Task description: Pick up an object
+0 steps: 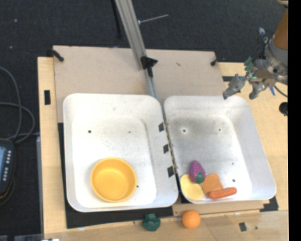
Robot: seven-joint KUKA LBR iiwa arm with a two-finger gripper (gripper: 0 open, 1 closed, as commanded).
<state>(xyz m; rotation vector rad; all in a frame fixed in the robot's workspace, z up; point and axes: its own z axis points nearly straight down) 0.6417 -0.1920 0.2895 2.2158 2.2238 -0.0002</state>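
Observation:
My gripper (244, 89) hovers over the far right corner of the right bin (241, 129), fingers spread open with nothing between them. The bin's near edge holds a small cluster: a purple toy (196, 170), an orange block (211, 182), a red-orange carrot-like piece (222, 193) and a pale yellow disc (189, 189). All of these lie well below and to the left of the gripper. A yellow bowl (113, 179) sits in the near part of the left bin (115, 119).
An orange ball (190, 219) and a small green object (151, 222) lie on the bench in front of the bins. A slanted metal rail (133, 29) rises behind the divide between the bins. A pendant with a screen (0, 164) sits at the far left.

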